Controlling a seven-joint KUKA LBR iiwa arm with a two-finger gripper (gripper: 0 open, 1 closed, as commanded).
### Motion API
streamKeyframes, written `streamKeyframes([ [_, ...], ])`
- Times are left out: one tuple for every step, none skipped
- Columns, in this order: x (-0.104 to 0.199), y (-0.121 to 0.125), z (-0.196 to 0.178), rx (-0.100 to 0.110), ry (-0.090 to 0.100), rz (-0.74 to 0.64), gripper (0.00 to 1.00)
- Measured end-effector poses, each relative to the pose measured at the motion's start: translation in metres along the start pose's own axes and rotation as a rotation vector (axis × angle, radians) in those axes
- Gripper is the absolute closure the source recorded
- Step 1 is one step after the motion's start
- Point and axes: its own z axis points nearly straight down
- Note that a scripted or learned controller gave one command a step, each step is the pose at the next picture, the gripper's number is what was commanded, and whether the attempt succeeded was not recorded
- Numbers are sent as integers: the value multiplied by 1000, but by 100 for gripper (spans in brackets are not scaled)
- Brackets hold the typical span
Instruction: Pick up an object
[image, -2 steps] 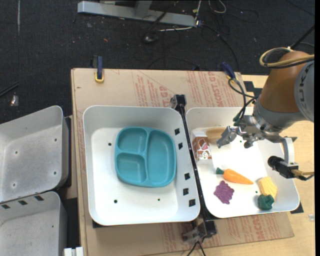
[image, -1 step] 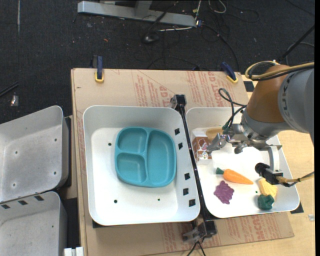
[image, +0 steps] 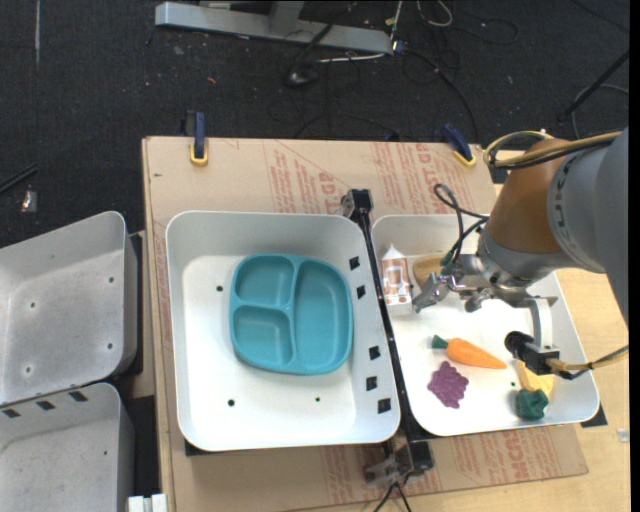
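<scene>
In the right bin (image: 572, 318) lie several small toy foods: an orange carrot (image: 474, 352) with a green top near the middle, a purple bunch of grapes (image: 448, 384) just below it, a yellow piece (image: 533, 377) and a dark green piece (image: 531, 403) toward the bin's near right corner, and a small white carton (image: 396, 277) standing against the wall shared with the other bin. The gripper (image: 447, 290) hovers above the bin's far half, up and left of the carrot and just right of the carton; whether its fingers are spread or closed cannot be told, and nothing is seen held. The left bin (image: 200, 330) holds a teal divided plate (image: 292, 312). Both bins sit on a cardboard-covered bench (image: 290, 168).
</scene>
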Motion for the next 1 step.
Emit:
streamKeyframes([
  [0,1,-10,-1,0,0,100],
])
